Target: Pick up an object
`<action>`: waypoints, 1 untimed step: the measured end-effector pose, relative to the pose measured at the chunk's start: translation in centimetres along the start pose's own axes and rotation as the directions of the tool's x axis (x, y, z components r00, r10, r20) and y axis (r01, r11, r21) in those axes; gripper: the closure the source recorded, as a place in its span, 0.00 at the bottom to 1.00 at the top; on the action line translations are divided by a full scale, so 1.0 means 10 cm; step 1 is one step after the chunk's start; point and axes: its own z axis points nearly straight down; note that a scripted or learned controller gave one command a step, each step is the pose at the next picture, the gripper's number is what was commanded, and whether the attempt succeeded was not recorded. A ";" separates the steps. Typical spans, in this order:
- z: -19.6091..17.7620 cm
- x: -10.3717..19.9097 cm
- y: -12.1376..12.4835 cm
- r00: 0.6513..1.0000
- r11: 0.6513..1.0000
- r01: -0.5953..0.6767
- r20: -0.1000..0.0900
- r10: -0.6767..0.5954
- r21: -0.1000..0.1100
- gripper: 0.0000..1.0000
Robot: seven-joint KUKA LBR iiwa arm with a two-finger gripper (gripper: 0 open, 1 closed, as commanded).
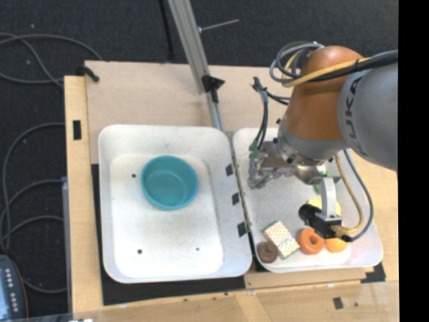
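My gripper (pixel 257 176) hangs over the back left part of the right bin (pixel 365 257), close to the wall it shares with the left bin. Nothing shows beneath it. Along the right bin's front edge lie a small brown round piece (pixel 268 251), a pale speckled block (pixel 281 238), an orange ring (pixel 310 241) and an orange lump (pixel 336 245). A yellow thing (pixel 334 208) peeks out behind the arm's bracket, mostly hidden. A teal bowl (pixel 169 182) stands upright in the left bin (pixel 120 247).
A slanted metal rail (pixel 191 42) rises from the bench behind the bins. The grey and orange arm (pixel 322 106) covers the back of the right bin. Cables (pixel 27 52) lie on the dark floor at the left.
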 end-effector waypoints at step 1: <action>-0.06 0.51 -0.03 1.000 1.000 0.002 -0.002 -0.002 -0.002 1.00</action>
